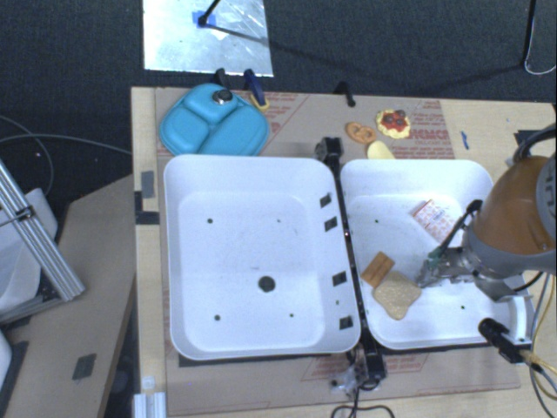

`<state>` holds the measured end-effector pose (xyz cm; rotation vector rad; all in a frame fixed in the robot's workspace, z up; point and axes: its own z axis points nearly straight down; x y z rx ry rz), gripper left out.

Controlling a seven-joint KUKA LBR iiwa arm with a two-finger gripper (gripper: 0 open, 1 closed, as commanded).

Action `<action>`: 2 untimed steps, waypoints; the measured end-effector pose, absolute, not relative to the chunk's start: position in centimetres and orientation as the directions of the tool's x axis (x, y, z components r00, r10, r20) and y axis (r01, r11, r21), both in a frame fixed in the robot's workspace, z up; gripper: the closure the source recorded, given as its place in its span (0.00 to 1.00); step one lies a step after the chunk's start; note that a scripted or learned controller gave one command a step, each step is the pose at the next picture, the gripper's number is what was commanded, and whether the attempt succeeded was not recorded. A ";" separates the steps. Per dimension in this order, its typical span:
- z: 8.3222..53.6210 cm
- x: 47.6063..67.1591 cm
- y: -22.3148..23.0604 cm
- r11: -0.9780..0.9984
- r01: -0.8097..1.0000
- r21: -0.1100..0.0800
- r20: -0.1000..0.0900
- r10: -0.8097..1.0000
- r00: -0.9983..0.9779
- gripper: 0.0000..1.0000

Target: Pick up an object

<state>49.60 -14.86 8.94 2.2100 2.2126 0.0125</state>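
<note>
Item: bread slice point(397, 297), lying flat in the right bin point(487, 181) beside a brown cracker point(378, 269), with the gripper point(430, 273) hanging just right of the slice, probably lining up a grasp; its closure I cannot tell.

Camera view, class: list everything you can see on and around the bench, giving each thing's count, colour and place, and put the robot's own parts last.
white bins: two, white, side by side on the bench
blue tray: one, light blue, behind the left bin
toast slice: one, pale tan, right bin, near front
cracker piece: one, brown, right bin, beside the toast slice
red-printed packet: one, white and red, right bin, toward the back
toy foods: three, tan, red-topped and yellow, on the bench behind the right bin
foil sheet: one, silver, on the floor beyond the bench
arm: one, grey with orange band, over the right bin
jaws: dark, low in the right bin, right of the toast slice
</note>
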 end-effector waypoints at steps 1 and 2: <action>8.8 51.0 -8.8 0.006 1.000 0.014 -0.006 1.000 -0.006 1.00; 9.9 51.1 -8.8 0.004 1.000 0.017 -0.003 1.000 -0.004 1.00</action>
